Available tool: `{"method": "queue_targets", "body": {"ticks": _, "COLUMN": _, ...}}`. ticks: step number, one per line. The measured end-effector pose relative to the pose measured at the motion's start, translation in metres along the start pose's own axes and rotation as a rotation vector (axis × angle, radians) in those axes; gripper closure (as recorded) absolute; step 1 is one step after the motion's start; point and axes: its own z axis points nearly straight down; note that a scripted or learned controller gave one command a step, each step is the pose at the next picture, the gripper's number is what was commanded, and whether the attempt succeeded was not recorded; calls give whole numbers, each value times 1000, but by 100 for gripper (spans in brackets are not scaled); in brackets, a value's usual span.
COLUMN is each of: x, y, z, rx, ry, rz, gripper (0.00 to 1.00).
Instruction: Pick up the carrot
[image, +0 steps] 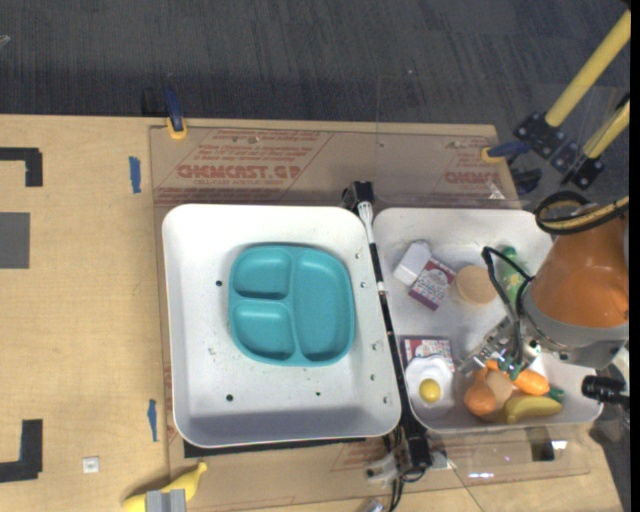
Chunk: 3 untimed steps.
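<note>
The carrot (531, 381), a short orange piece with a green end, lies at the 5 o'clock corner of the right bin (452, 222), hemmed by an orange fruit (481, 397) at its 9 o'clock, a banana (532, 407) at its 6 o'clock and the bin's near wall. The gripper (497, 352) sits just at the carrot's 10 o'clock; its jaw state cannot be told. The left bin (190, 300), at 9 o'clock on a cardboard-covered bench (80, 300), carries a teal divided plate (293, 304) with open white floor around it.

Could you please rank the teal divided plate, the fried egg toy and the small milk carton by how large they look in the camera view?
1. teal divided plate, by far the largest.
2. small milk carton.
3. fried egg toy, which looks only a little smaller than the carton, so that pair is close.
</note>
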Motion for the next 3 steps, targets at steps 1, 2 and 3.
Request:
{"method": "queue_targets", "body": {"ticks": 1, "x": 19, "y": 28, "z": -46, "rx": 1, "ry": 3, "rz": -182, "gripper": 100}}
{"method": "queue_targets", "body": {"ticks": 2, "x": -25, "y": -28, "z": -11, "rx": 8, "ry": 12, "rz": -300, "gripper": 100}}
{"method": "queue_targets", "body": {"ticks": 3, "x": -28, "y": -22, "z": -15, "rx": -5, "ry": -10, "rz": -301, "gripper": 0}}
